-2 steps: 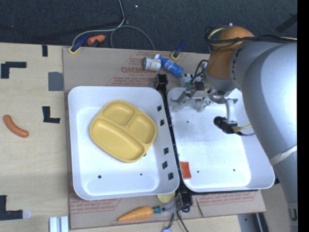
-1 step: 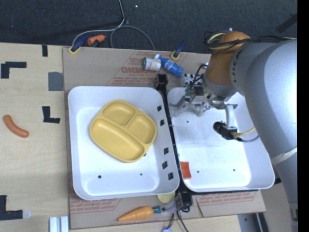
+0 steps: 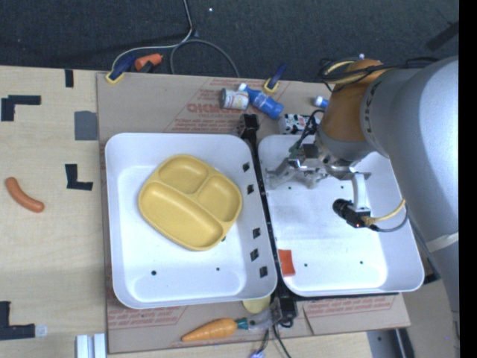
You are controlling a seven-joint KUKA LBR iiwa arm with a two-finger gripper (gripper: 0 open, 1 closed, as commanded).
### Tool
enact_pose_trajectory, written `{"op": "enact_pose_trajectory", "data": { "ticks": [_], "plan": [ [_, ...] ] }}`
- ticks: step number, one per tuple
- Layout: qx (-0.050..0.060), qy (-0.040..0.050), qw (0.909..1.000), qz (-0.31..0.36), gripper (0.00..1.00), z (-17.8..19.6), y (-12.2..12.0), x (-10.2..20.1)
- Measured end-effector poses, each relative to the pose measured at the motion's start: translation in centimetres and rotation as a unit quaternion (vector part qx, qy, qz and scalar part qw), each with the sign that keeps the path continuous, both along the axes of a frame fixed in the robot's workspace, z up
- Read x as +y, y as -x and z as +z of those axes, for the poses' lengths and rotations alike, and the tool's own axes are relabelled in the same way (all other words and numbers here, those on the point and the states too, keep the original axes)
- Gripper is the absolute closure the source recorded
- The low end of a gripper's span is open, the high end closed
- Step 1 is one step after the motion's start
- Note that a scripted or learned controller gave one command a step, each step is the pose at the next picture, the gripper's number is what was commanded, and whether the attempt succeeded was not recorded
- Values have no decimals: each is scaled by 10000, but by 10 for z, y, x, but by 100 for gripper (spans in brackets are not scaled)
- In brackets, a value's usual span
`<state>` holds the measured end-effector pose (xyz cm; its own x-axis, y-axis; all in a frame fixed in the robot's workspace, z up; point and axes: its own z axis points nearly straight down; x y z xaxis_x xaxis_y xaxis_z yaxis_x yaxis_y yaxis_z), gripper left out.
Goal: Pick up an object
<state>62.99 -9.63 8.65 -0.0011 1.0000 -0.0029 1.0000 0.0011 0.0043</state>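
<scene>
Nothing is being lifted yet: the gripper (image 3: pixel 287 171) is reaching low into the right bin (image 3: pixel 373 274) near its far left corner, whether parted or clamped I cannot tell, while the yellow plate (image 3: pixel 190 200) is lying untouched in the left bin (image 3: pixel 127 274).

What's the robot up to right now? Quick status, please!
Hand low in the right bin, nothing seen between its fingers. Yellow tray sits in the left bin, untouched. Small orange piece lies near the divider.

Toy sausage (image 3: pixel 24 195) on bench left; carrot (image 3: pixel 209 330) below bins; possibly bottle (image 3: pixel 253 99) behind.
</scene>
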Motion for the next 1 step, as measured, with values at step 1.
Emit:
{"op": "enact_pose_trajectory", "data": {
  "ticks": [1],
  "plan": [
    [13,-12,10000,7,0,-1,-40,2]
  ]
}}
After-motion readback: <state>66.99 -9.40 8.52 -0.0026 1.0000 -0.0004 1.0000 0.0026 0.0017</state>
